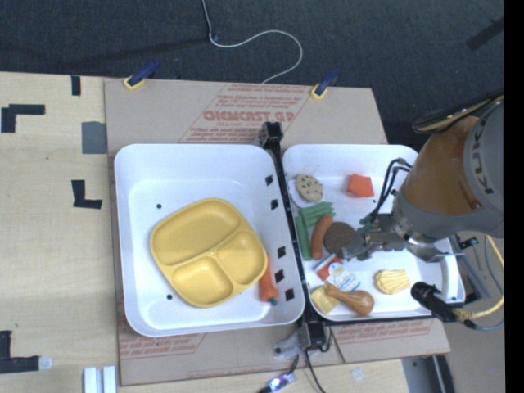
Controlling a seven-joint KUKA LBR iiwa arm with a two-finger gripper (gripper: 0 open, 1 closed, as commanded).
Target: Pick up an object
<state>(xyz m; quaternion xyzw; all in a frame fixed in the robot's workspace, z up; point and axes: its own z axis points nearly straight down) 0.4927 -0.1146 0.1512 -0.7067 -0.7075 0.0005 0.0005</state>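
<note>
Fingers [358, 248] obscured (over brown patty [338, 237])

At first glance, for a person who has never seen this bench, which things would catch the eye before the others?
The yellow divided tray stands out most, lying in the left bin with a small carrot beside its right corner. Next comes the grey and orange arm reaching in from the right, its gripper low over the right bin. That bin holds a crowd of small toy foods, among them a cookie, an orange block and a ridged chip.
</note>
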